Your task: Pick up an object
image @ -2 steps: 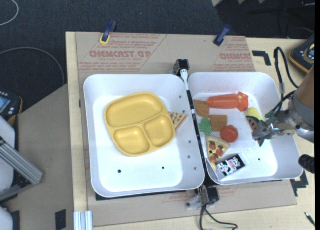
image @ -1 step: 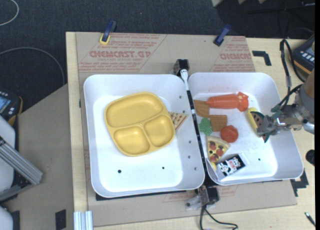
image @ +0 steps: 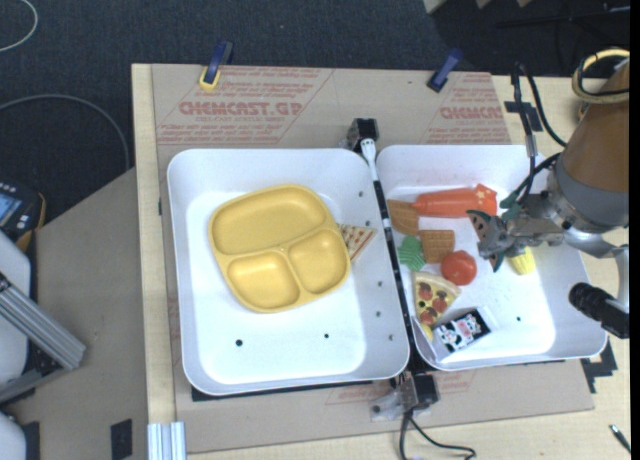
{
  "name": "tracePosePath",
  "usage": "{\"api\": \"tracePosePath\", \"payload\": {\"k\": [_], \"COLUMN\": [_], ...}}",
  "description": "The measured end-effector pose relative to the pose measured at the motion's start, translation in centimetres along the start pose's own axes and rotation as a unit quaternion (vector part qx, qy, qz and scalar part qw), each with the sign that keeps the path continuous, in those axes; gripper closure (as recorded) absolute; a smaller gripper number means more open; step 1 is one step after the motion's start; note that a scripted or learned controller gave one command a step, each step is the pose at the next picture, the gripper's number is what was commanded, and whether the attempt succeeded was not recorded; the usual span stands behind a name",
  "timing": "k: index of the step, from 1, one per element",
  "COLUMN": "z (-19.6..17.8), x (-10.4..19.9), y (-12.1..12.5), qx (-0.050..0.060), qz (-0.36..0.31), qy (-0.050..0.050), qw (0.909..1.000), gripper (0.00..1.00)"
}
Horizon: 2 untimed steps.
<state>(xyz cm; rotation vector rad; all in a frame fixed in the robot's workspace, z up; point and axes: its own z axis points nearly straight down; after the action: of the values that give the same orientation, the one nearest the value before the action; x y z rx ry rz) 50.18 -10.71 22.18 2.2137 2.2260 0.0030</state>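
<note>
clutter crowds the gripper [image: 492, 238] between tomato [image: 459, 267] and carrot [image: 450, 202]; jaws' state unclear, so a graze may scatter them.

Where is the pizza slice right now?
In the camera view, the pizza slice lies in the right bin, near its left wall, just below the red tomato and above the black-and-white card.

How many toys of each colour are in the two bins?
Yellow: 2, the plate and a small piece
Orange: 1, the carrot
Red: 1, the tomato
Green: 1
Brown: 3
Pizza slice: 1
Black-and-white: 1
Total: 10
</note>
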Motion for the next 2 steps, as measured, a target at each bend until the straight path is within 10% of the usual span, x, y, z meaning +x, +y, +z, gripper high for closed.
{"api": "tracePosePath", "payload": {"k": [2], "z": [0.4], "x": [8.3], "y": [7.4], "qx": [-0.001], "qz": [0.001], "qy": [-0.001], "qw": [1.0], "gripper": [1.0]}}
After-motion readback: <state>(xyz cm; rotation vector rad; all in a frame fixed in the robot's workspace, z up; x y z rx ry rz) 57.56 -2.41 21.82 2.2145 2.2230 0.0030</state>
